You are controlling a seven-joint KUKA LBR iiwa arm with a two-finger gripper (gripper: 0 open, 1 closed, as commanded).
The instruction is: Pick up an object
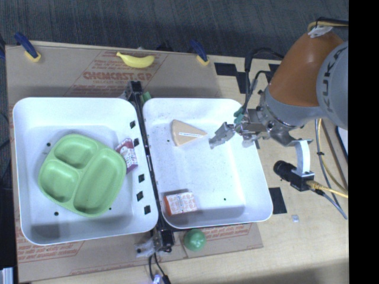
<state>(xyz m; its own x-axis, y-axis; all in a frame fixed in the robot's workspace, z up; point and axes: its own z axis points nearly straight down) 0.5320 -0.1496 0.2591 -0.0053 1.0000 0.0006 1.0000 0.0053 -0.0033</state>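
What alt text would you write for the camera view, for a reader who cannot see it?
A grey and orange robot arm's gripper hovers over the right bin, beside a tan wedge; a small orange box lies nearer the front. The left bin holds a green divided plate.

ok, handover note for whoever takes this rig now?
Gripper: over the right bin, just right of the tan wedge, nothing seen held.
Right bin: tan wedge near the back, orange-and-white packet at the front.
Left bin: green divided plate, small dark red packet beside it.
Done: nothing picked.
Left: grasp and lift one object; the wedge is nearest.
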